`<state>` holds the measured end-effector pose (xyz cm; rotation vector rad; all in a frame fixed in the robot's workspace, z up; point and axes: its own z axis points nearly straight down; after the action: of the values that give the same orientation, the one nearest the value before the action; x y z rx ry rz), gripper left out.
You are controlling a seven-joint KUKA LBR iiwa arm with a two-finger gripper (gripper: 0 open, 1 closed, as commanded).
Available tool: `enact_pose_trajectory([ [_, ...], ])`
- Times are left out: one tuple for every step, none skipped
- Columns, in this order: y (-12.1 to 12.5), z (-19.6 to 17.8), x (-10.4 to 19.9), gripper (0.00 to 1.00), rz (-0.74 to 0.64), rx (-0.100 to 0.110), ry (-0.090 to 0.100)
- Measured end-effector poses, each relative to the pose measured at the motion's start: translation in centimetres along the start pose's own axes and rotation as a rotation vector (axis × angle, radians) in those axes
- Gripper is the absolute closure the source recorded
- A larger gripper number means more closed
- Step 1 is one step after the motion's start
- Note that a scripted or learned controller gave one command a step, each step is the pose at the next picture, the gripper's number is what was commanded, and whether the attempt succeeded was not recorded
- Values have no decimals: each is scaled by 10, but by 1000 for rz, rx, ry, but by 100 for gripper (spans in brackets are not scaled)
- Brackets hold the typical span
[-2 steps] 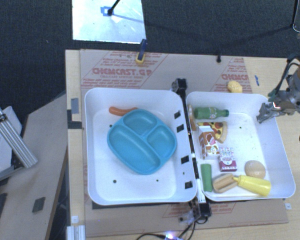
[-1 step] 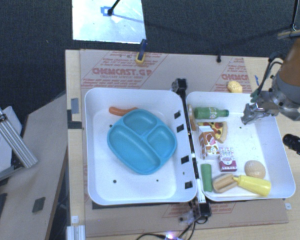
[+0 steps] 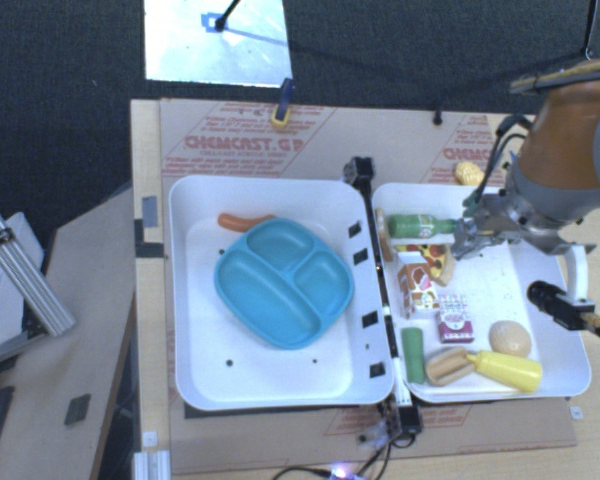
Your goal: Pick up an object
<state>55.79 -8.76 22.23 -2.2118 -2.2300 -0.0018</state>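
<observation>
1. The arm comes in over the right bin, and its gripper sits low, right at the cap end of the green bottle.
2. Whether it has a grip on anything, I cannot tell from here.
3. Just below the green bottle: a pizza slice and a small carton.
4. Further below the bottle, a red box, an egg, a yellow bottle and a hot dog.
5. Left of the bottle, the left bin holds a blue divided plate.

Robot lab; white bins, toy food
</observation>
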Motion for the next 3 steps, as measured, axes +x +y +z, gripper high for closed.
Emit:
enact_pose_trajectory([
  [-6, 8, 56, 100, -1, 0, 0],
  [-3, 6, 89, 100, 0, -1, 0],
  [-13, 6, 92, 100, 3, 0, -1],
])
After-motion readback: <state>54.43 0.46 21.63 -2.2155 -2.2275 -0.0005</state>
